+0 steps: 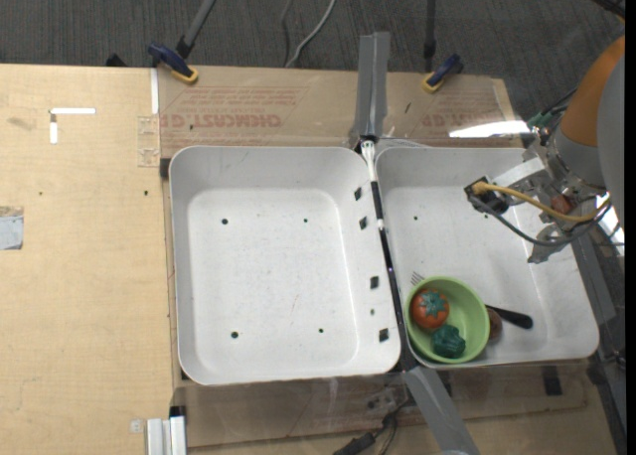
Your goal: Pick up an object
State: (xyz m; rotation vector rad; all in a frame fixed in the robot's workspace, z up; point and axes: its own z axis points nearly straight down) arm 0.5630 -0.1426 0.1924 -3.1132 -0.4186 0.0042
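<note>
Since nothing looked lifted yet, I'd say the pick was barely started. The grey two-finger tool hung over the right-hand shallow white bin, and I couldn't tell if it was clenched or released. The round green plastic bowl with a red toy tomato sat in that bin's near corner. The slim black stick beside it lay crosswise, pointing at the right wall.

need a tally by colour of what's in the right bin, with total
In the right bin:
green bowl: 1
red-orange round thing, in the bowl: 1
teal thing, in the bowl: 1
black-handled utensil, beside the bowl: 1
Total: 4
</note>
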